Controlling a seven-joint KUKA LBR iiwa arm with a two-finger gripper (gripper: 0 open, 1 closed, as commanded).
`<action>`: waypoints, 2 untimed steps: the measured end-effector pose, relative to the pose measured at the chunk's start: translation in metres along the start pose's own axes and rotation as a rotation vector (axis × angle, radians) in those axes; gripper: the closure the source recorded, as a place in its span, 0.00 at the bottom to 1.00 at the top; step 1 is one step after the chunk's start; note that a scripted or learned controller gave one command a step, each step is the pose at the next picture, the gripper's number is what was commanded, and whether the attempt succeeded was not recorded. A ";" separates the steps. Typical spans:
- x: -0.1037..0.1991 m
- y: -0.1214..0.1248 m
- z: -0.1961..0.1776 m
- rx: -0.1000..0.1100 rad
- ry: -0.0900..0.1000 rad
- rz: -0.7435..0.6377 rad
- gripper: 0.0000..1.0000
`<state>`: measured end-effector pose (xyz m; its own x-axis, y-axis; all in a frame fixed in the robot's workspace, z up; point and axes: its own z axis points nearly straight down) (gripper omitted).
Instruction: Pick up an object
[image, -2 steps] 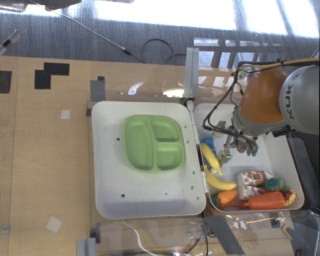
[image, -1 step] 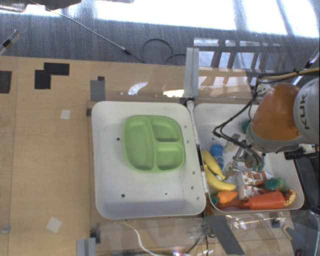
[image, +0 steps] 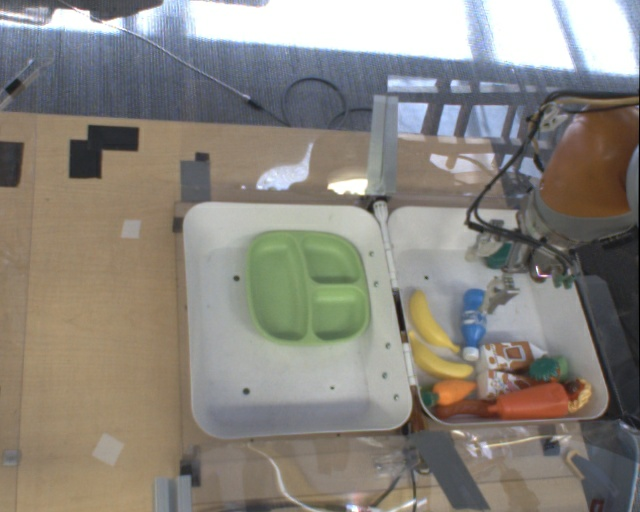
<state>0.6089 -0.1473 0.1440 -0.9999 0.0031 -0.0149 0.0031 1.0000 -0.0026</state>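
Two white bins sit side by side on the wooden surface (image: 90, 330). The left bin (image: 215, 380) holds a green divided plate (image: 307, 286), lying flat near its middle. The right bin (image: 440, 260), just beside the plate's bin across a shared rim, holds a cluster of toys crowded toward its near edge. Two yellow bananas (image: 432, 335) lie closest to the plate side, one above the other. Just beyond them from the plate stands a small blue and white bottle (image: 474, 318). Below the bottle rests a small brown and white carton (image: 503, 362), and along the near wall lie an orange carrot (image: 527, 402) and a smaller orange piece (image: 452, 393).

The end effector (image: 502, 292) hangs over the right bin, on the far side of the bottle from the plate and just beside the bottle's top. Its fingers point down with a small gap between them, and nothing sits between them.
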 end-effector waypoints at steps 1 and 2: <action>0.012 0.031 0.043 -0.002 0.001 -0.069 0.00; -0.029 0.012 0.056 -0.002 0.001 -0.075 0.00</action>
<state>0.6387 -0.1353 0.0886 -0.9973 -0.0721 -0.0135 -0.0721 0.9974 -0.0020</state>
